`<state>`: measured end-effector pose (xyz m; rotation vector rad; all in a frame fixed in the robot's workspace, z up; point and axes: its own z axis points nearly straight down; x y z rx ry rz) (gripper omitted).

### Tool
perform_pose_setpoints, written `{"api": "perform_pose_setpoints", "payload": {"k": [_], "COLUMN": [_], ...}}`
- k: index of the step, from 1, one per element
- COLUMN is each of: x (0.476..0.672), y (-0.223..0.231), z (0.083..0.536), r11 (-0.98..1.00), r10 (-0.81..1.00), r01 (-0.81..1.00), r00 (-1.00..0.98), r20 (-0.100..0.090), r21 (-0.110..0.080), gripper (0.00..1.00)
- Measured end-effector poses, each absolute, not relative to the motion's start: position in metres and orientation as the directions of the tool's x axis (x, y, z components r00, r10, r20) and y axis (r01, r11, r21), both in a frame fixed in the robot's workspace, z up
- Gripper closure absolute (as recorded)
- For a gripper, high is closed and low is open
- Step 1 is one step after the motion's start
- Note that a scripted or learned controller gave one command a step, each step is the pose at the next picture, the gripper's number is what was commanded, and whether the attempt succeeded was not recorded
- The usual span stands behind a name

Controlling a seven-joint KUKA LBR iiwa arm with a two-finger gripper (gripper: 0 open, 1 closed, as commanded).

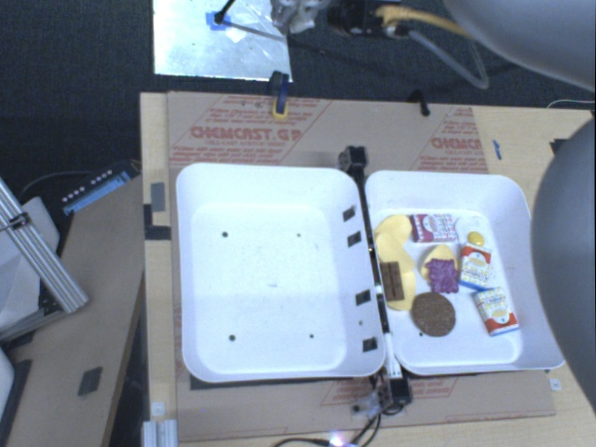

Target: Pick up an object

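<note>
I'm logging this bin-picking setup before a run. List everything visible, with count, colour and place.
Bins: two, white, side by side on the bench; all the small items lie in the right one.
Round disc: one, brown, near front of right bin.
Yellow pieces: pale yellow, left part of right bin.
Small block: one, dark brown, on the yellow pieces.
Purple item: one, centre of right bin.
Maroon-and-white packet: one, towards the bin's back.
Red-and-white cartons: two, right side; the second nearer the front.
Cardboard sheet: one, tan with red print, under the bins.
Metal plate: one, silvery, behind the bench.
Arm: grey, right edge and top.
Claw: at top, above the plate.
</note>
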<state>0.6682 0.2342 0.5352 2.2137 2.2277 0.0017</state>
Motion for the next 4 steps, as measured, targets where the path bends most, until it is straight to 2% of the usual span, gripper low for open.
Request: {"api": "perform_pose_setpoints", "payload": {"k": [1, 2, 3, 4], "x": [0.668, 0.667, 0.668, 0.663], "y": [0.176, 0.211, 0.236, 0.234], "z": [0.526, 0.397, 0.43, 0.478], "r11": [-0.002, 0.006, 0.006, 0.005], "r10": [1.0, 1.0, 1.0, 1.0], "r01": [1.0, 1.0, 1.0, 1.0], "r00": [0.002, -0.006, -0.006, -0.005], "r20": [0.0, -0.002, 0.002, 0.003], "r21": [0.0, -0.011, 0.004, 0.006], "gripper": [1.0, 1.0, 1.0, 1.0]}}
